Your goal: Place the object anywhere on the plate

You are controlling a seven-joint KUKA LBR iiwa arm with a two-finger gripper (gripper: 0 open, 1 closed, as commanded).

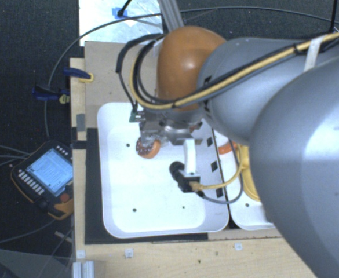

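A small round orange-brown object (148, 149) lies in the left white bin (157, 207), near its upper middle. My gripper (153, 138) hangs directly over it, just under the orange wrist band (183, 62), and its lower end overlaps the object's top edge. The wrist body hides how the gripper meets the object. In the right bin (250, 216), an orange shape (227, 149) and a yellow shape (245, 175) peek out from beneath the arm; most of that bin is covered by the arm.
A white bracket (189, 156) and a black connector (181, 177) with cables hang from the wrist over the left bin. A teach pendant (46, 175) lies on the dark floor to the left. Clamps (70, 74) sit at the bench's left edge.
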